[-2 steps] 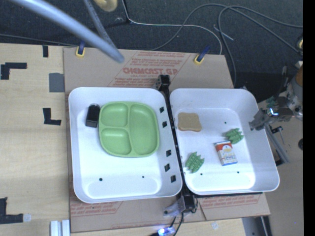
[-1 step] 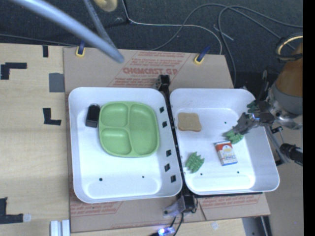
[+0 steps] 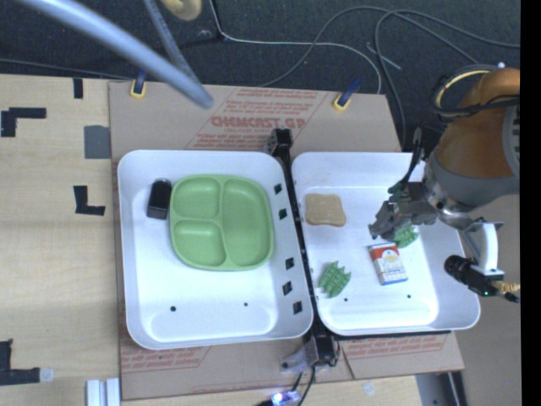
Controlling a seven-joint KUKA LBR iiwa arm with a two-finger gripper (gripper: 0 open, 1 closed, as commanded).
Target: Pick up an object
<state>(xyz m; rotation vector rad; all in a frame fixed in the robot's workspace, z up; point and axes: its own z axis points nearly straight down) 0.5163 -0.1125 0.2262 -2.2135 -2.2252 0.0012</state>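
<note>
My pincer (image 3: pixel 390 221) low over right bin (image 3: pixel 355 315) | jaws: can't tell | green scrap (image 3: pixel 407 237) beside my tips, carton (image 3: pixel 389 264) just below | lined up for a grab, I reckon

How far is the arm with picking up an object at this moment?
Done: the gripper has reached the right bin, low beside a small green item and above the red and white carton. In hand: nothing visibly held. Left: a grasp and a lift.

Pale green plate (image 3: pixel 222 222), black block (image 3: pixel 159 199) — tan bread (image 3: pixel 325 211), red-and-white carton (image 3: pixel 388 264)
</note>
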